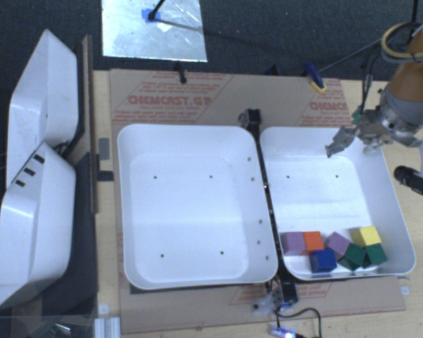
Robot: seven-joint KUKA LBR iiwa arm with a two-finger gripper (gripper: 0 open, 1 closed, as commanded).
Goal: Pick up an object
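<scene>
Claw point(349, 141) hangs over right bin's point(391, 189) far edge, cardboard point(197, 97) beneath.

Both bins, left bin point(190, 203) and right bin point(324, 189), look like smooth white plastic with a soft sheen. Beneath the bins lies a matt tan cardboard sheet point(218, 97) with red print. Behind the cardboard, a metal plate point(155, 20) looks dull silver and scuffed. Blocks point(335, 248) at the right bin's near edge look matt and smooth, material unclear. Arm point(412, 83) above the right bin: glossy orange band.
</scene>
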